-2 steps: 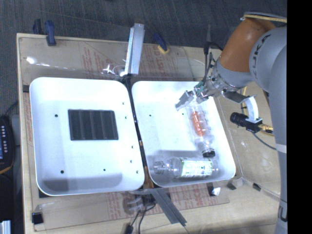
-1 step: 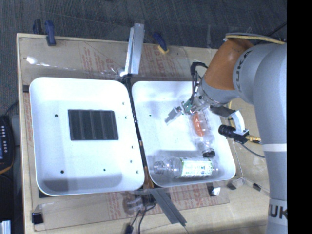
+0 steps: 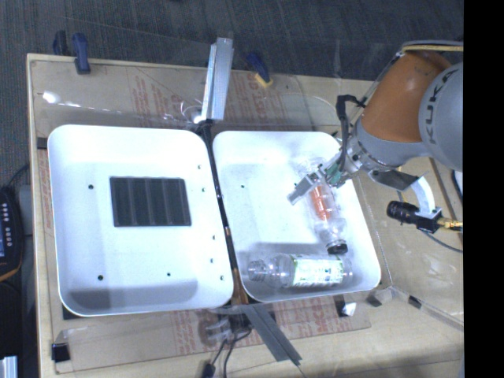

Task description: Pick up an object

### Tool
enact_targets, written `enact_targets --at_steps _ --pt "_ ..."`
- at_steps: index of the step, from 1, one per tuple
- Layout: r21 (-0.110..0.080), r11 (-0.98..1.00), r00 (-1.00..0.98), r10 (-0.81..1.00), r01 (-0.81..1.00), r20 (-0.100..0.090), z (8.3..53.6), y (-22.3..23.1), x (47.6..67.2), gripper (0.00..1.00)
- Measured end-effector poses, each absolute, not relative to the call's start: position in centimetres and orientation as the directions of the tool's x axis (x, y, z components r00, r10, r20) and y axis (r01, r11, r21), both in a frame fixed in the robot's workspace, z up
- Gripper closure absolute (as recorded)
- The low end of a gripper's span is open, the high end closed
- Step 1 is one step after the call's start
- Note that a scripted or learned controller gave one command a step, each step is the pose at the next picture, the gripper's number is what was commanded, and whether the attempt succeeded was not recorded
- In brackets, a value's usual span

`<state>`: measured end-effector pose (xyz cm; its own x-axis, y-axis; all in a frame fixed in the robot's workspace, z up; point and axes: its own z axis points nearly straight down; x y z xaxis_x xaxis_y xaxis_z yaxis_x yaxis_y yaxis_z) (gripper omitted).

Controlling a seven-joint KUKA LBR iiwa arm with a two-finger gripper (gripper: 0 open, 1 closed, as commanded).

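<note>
Arm (image 3: 409,105) reaches from the right edge into the right bin (image 3: 260,172), gripper (image 3: 311,183) low near its upper right corner.
Finger state: cannot tell. Small orange-filled bottle (image 3: 324,211) just beneath gripper; larger clear bottle (image 3: 303,272) along near edge, label unreadable. Left bin (image 3: 71,211) holds a dark ribbed pad (image 3: 150,201).

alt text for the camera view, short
A grey and orange robot arm reaches from the right, its gripper over a clear bottle with an orange label in the right bin. A second bottle lies near that bin's front wall.
</note>
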<state>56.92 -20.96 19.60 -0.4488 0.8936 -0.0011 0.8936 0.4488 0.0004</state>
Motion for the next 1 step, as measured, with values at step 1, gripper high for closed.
enact_targets --at_steps 1 --pt "-0.003 0.496 -0.496 0.869 0.869 0.003 15.35 -20.83 58.52 0.0"
